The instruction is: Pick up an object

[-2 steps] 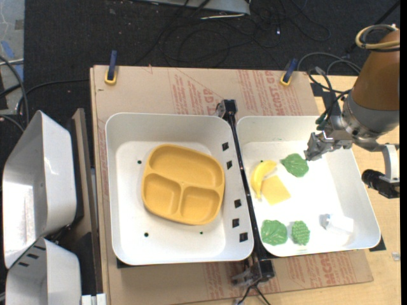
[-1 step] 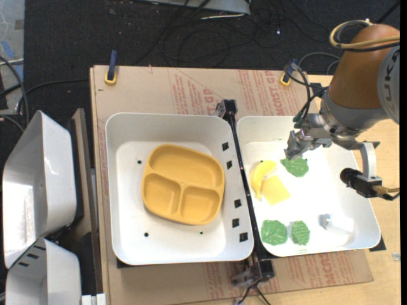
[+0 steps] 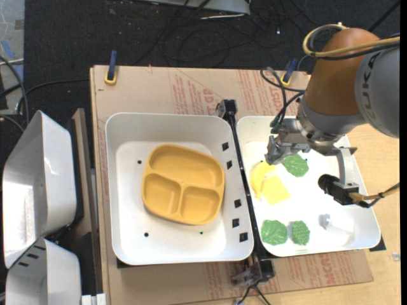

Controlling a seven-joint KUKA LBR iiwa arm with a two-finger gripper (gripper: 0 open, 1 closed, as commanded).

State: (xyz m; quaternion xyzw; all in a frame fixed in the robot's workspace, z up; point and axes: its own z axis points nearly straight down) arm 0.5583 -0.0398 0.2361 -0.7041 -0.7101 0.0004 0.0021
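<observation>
Camera view: tool (image 3: pixel 278 152) over right bin (image 3: pixel 365 230), grip state unclear; red lettering on cardboard (image 3: pixel 191 94) unreadable.

Overall light: bright and even over the bench, from above; the floor at the far side and left stays dark.
Glare: the white bins (image 3: pixel 121 189) are close to washed out, most of all the right bin's (image 3: pixel 356 234) near right corner, where a pale clear object (image 3: pixel 334 223) almost vanishes into the white.
Highlights: soft sheen on the arm's orange band (image 3: pixel 340 68) and on the yellow tray (image 3: pixel 183 184).
Shadows: short and soft; a faint one under the arm falls on the right bin's far part.
Sharpness: centre fairly crisp; cables on the far floor look grainy.
Edges: the white containers (image 3: pixel 35 176) at the left edge look slightly soft and stretched.
</observation>
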